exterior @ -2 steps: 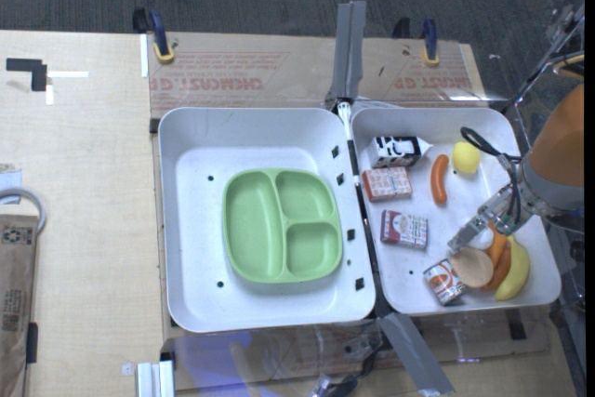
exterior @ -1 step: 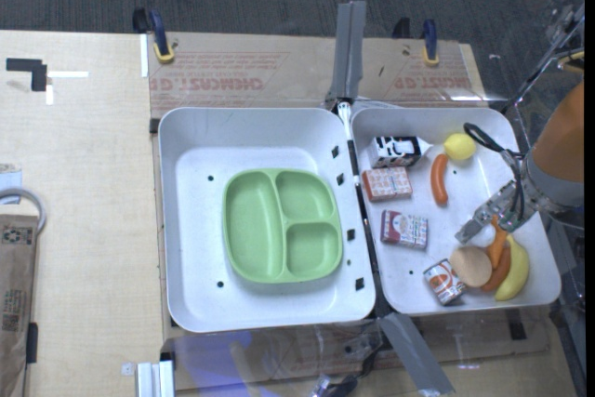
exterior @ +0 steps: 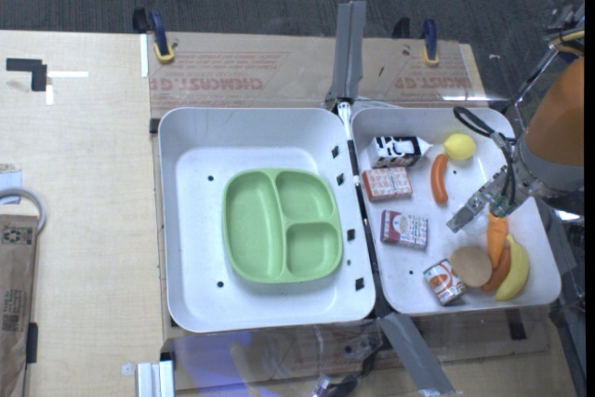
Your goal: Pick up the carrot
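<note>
My pincer [exterior: 485, 205] hangs in the right bin [exterior: 409, 293], just above the carrot [exterior: 498, 242]. I cannot tell its state. A banana [exterior: 516, 274] lies beside the carrot.

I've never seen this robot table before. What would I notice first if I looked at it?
Probably the big green tray with three sections, sitting in the middle of the left white bin. Next, the right bin crowded with toy food: a lemon, a hot dog, small boxes, and a banana. The gripper hangs just above the orange carrot there.
</note>
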`<state>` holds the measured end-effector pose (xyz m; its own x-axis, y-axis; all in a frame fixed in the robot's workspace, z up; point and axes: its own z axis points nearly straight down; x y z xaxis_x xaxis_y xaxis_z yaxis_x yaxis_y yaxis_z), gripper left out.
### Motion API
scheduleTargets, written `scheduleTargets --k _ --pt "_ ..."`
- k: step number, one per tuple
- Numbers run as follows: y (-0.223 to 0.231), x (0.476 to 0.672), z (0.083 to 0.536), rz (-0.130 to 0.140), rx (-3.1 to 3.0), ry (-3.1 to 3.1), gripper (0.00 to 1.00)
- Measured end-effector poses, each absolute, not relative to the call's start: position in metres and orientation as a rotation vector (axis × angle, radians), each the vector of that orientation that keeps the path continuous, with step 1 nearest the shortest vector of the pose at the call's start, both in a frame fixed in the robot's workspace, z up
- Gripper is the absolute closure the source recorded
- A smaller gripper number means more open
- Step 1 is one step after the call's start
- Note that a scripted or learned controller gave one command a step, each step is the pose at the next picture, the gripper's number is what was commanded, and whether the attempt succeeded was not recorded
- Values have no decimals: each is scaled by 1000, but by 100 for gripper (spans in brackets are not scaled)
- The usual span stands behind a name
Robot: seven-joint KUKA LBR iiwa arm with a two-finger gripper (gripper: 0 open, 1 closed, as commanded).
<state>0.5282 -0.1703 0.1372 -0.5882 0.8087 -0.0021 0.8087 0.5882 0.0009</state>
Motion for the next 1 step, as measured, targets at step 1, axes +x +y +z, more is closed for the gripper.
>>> scheduleTargets --k 1 --pt "-197 538 167 -1 1276 2867 100"
